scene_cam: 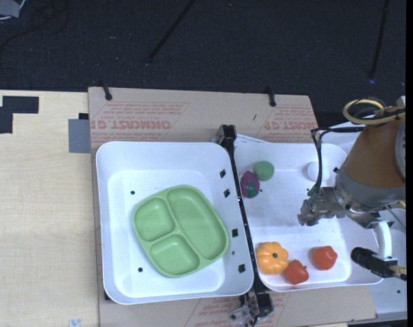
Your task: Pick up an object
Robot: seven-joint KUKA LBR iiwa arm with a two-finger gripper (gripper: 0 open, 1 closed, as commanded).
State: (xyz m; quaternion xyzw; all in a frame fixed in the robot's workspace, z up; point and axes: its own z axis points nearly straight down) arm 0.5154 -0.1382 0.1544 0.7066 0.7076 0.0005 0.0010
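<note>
Lying in the left white bin (118, 176), a smooth light-green plate (180, 231) with three compartments sits tilted near the centre. Right of the dark divider, the right bin (288, 182) holds small glossy toy foods: a purple eggplant (249, 183) just beside a round green fruit (264, 170) toward the upper middle, and along the lower edge an orange pumpkin (272, 257), a red piece (296, 272) touching it, and a red tomato (323, 257). The gripper (314, 211) hangs at mid-right, above the tomato in the frame and apart from it; whether it is open I cannot tell.
</note>
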